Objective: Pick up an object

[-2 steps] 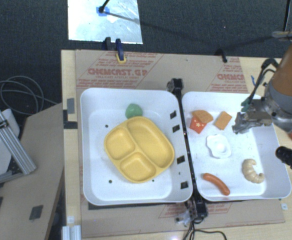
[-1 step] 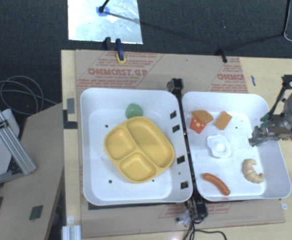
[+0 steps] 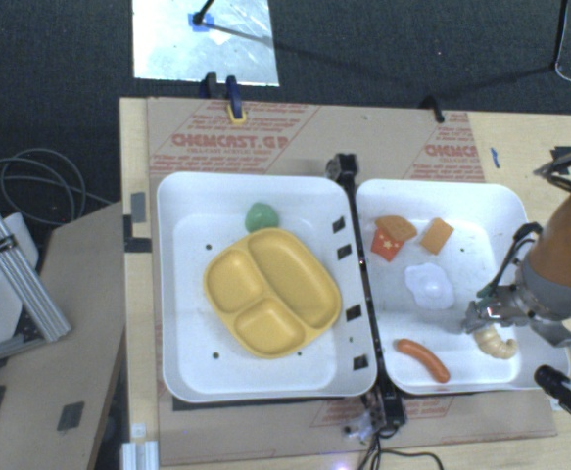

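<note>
1. My gripper [image 3: 488,318]: low in the right bin [image 3: 500,204], right above a cream croissant-shaped toy [image 3: 497,342]; jaw state cannot be told.
2. Right bin also: sausage [image 3: 423,359], clear cup [image 3: 430,286], orange block [image 3: 436,235], red-orange piece [image 3: 393,237].
3. Left bin [image 3: 192,360]: yellow divided plate [image 3: 270,291], green object [image 3: 261,216].

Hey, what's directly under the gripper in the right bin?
A pale, croissant-shaped item lies just below the gripper on the right bin floor. Its upper end is covered by the gripper, so contact cannot be judged. A sausage lies to its left.
</note>
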Action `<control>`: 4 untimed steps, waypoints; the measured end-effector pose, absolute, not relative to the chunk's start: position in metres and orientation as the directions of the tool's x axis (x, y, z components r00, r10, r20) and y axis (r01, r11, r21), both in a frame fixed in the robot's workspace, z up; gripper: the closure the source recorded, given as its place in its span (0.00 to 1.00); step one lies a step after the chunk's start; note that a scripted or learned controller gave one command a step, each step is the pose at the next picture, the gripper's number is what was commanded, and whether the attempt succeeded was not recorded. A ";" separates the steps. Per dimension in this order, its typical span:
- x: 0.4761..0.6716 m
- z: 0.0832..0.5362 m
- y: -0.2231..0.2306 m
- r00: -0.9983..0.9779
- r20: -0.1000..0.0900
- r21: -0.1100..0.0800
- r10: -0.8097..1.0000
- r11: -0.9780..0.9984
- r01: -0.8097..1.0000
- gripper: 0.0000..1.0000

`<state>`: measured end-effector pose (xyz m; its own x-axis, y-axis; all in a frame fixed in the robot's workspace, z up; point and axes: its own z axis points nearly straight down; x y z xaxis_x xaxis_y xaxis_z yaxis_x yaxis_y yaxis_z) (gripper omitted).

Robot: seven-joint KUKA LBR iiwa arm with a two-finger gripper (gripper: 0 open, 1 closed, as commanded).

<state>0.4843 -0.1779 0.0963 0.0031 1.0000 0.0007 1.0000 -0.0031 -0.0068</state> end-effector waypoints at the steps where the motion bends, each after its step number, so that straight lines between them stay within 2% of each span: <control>1: 0.532 0.165 -0.209 -0.004 -0.006 0.010 1.000 0.004 1.000 1.00; 2: 0.529 0.161 -0.207 -0.004 -0.001 0.002 1.000 0.004 1.000 0.00; 3: 0.484 0.081 -0.207 0.002 0.001 -0.002 1.000 -0.002 1.000 0.00; 4: 0.488 0.096 -0.207 -0.001 -0.002 0.005 1.000 0.001 1.000 1.00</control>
